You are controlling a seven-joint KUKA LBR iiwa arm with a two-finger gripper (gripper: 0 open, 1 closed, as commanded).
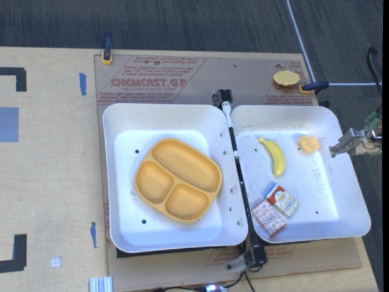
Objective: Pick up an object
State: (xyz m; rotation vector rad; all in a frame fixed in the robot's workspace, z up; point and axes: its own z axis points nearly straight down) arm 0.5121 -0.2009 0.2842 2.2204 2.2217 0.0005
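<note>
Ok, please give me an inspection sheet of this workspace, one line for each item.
Surface: wooden bench, two white bins side by side.
Job's things: banana, orange piece, two small cartons in right bin.
Clutter: yellow divided tray in left bin; yellow disc behind.
Grippers: gripper at right bin's far right rim, holding nothing.
Cables: black cable at front edge.
Surroundings: dark carpet.

I see a yellow banana (273, 156), an orange chunk (309, 143), a red-and-white patterned carton (275, 208), and an amber divided plate (177, 180) in white bins (121, 163)
</note>
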